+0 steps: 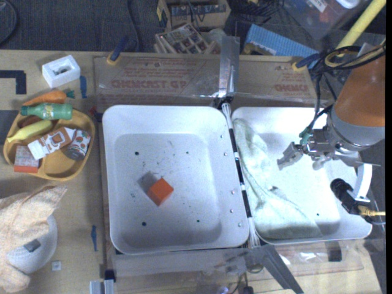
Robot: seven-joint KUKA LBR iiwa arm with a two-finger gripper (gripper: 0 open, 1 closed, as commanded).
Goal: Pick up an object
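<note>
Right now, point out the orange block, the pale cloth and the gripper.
orange block (pixel 161 192): camera view, on its top face.
pale cloth (pixel 251 149): camera view, on its bunched upper fold.
gripper (pixel 289 158): camera view, at the fingertips.

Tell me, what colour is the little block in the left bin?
Orange block, seen in the camera view.

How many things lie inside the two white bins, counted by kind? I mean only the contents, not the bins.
Orange block: 1, in the left bin
Pale crumpled cloth: 1, in the right bin
Total: 2
</note>
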